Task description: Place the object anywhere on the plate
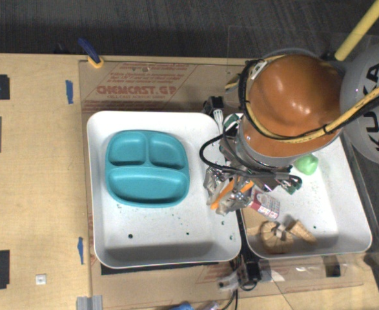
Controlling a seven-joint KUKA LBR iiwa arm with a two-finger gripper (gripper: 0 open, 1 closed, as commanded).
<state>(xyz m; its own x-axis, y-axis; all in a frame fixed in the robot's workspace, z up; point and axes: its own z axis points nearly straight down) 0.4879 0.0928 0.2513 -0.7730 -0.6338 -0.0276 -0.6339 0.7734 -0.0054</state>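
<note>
A teal plate (148, 168) with three compartments lies in the left white bin (112, 237) with nothing on it. My gripper (223, 193) hangs low over the wall between the two bins, just right of the plate's right edge and under the arm's orange band (291, 99). A small orange piece (225, 187) shows at the gripper, but whether it is held is unclear. The arm hides much of the right bin (350, 218).
In the right bin lie a green object (306, 165) beside the arm, a pink and white packet (267, 205) and a tan, cone-like object (286, 232) near the front wall. Cardboard surrounds both bins.
</note>
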